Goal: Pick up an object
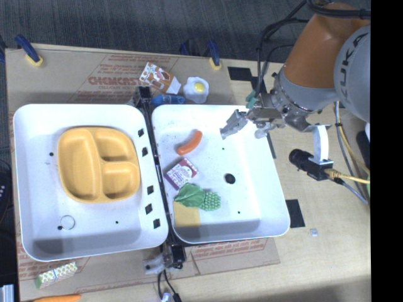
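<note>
The end effector point(232, 126) hangs over the right bin point(264, 187), near its far right corner, with nothing seen between its fingers; whether they are spread or closed cannot be told from this slant. In that bin an orange sausage point(189, 142) lies toward the far left corner, a purple packet point(181, 173) sits near the left wall, and a green bunch of grapes with a leaf point(199, 199) rests just beside a tan block point(186, 215) at the near left corner. The left bin point(31, 168) holds a yellow divided tray point(99, 163). On the worktop point(327, 244) behind the bins sits what looks like a toy egg point(196, 89).
</note>
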You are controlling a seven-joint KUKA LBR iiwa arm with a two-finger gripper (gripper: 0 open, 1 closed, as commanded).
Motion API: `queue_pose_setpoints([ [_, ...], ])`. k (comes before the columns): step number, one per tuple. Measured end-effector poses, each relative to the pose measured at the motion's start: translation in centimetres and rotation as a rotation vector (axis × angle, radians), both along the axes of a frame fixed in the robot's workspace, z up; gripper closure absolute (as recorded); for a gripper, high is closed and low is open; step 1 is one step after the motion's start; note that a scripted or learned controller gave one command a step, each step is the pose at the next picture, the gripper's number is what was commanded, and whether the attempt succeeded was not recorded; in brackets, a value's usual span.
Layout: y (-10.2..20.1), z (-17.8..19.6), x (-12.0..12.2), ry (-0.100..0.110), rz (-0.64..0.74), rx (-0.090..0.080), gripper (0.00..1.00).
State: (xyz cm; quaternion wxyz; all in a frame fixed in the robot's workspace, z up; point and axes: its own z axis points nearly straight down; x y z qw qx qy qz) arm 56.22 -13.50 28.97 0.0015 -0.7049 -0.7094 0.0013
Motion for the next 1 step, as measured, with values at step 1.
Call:
queue_pose_setpoints([
  [1,2.56,-11.85,4.01,0.003,-0.012,0.000,0.00],
])
